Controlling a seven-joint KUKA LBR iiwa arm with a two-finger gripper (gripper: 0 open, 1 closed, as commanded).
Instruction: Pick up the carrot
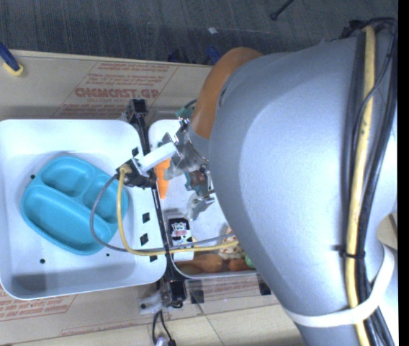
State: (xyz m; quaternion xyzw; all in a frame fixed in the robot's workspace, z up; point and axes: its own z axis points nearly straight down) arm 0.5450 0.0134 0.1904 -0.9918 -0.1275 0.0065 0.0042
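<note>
Carrot [163, 178]: I'm seeing it beneath the gripper [183, 166].
Fingers: I cannot tell.
Approach: I'm descending slowly, centring on it.

Big grey arm [291, 186] reaching in over right bin [163, 132]. Gripper [179, 166] low beside orange carrot [162, 178]. Blue divided tray [71, 204] lying in left bin [17, 265].

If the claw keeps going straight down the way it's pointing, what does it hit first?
Most likely the carrot: its orange end shows right beside the claw, low in the right bin. Depth is hard to judge from this slanted view, so the claw could meet the bin floor alongside it instead.
</note>
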